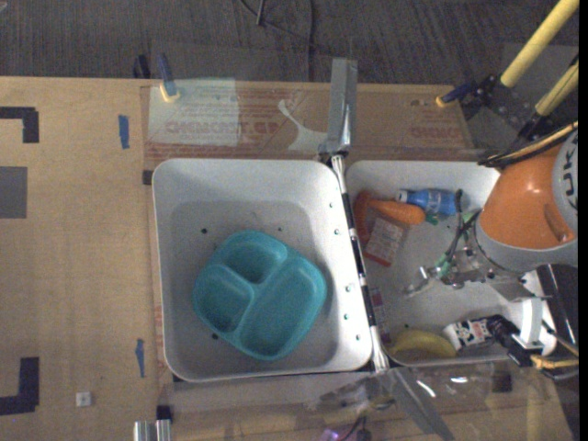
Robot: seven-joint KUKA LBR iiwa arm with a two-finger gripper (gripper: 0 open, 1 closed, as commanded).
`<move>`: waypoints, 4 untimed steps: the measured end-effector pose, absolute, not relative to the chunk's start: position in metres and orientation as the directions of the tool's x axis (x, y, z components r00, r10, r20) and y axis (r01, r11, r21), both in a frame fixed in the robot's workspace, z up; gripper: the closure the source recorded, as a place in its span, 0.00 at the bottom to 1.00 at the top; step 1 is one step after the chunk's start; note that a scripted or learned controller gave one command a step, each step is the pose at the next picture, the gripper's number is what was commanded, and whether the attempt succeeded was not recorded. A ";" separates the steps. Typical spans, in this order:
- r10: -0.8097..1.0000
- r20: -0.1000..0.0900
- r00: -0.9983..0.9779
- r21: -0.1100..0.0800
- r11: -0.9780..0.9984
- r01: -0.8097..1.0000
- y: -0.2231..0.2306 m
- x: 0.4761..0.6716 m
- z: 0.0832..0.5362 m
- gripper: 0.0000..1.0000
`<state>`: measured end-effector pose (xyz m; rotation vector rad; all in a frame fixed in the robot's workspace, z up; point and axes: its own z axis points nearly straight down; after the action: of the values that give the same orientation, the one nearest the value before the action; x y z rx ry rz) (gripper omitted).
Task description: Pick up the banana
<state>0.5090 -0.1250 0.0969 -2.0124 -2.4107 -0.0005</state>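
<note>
Banana (424, 344) seen at near edge of right bin (418, 177), long axis left-right. Gripper (439, 275) above it, slightly right; spread, nothing held. Descent toward near wall judged needed.

Light wooden bench (73, 274), seen from above. Directly on it, two shallow white bins side by side, touching: left bin (175, 186), right bin (478, 175). On the far part, a clear plastic sheet (207, 113). At the left, black tape marks (20, 124) and blue tape pieces (123, 131).
</note>
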 end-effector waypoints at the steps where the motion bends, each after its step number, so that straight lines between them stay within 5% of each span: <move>1: 0.985 -0.001 -0.175 0.003 0.175 0.985 -0.126 0.510 0.107 1.00; 2: 0.968 0.005 0.252 0.009 -0.252 0.968 -0.146 0.483 0.089 1.00; 3: 0.999 0.000 0.032 0.002 -0.032 0.999 -0.144 0.480 0.103 1.00; 4: 0.999 -0.001 0.040 0.002 -0.040 0.999 -0.131 0.552 0.202 1.00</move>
<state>0.5521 -0.1307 0.2020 -2.2669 -2.1787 -0.0014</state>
